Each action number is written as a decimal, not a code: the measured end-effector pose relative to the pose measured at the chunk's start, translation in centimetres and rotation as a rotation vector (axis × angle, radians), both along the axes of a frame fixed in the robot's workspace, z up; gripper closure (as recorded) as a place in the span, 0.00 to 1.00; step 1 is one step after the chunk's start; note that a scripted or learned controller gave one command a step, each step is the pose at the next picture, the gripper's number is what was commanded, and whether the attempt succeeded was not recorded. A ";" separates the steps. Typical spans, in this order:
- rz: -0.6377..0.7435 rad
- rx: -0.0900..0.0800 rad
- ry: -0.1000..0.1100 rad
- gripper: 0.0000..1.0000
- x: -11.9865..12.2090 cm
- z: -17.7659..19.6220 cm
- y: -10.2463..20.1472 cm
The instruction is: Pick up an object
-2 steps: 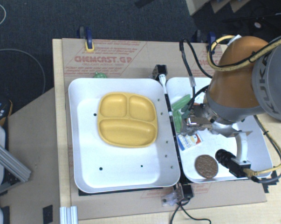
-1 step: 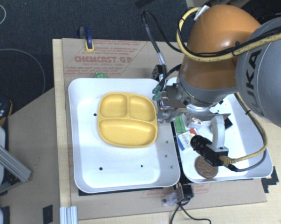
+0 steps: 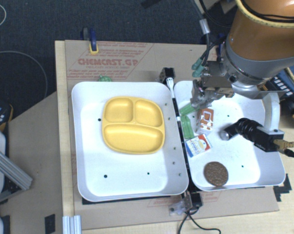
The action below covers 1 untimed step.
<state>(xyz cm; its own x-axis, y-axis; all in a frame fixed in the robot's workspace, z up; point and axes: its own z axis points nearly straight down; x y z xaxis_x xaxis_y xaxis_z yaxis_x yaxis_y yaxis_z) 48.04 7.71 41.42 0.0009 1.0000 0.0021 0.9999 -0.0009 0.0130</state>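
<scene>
Packets (image 3: 203, 126) crowd the right bin's (image 3: 278, 172) left wall, so the tool (image 3: 201, 97) hangs right above them; I can't tell its opening or any hold.

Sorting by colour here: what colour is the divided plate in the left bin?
Yellow. The divided plate shows plainly in the camera view, lying in the left white bin.

The grey arm (image 3: 264, 38) with its orange band comes in from the far right, wrist bent downward. Its pincer (image 3: 201, 100) hangs low and points down, toward the far left of the right side.
</scene>
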 end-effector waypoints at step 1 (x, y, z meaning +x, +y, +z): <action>0.003 -0.003 0.009 1.00 0.0 0.5 0.2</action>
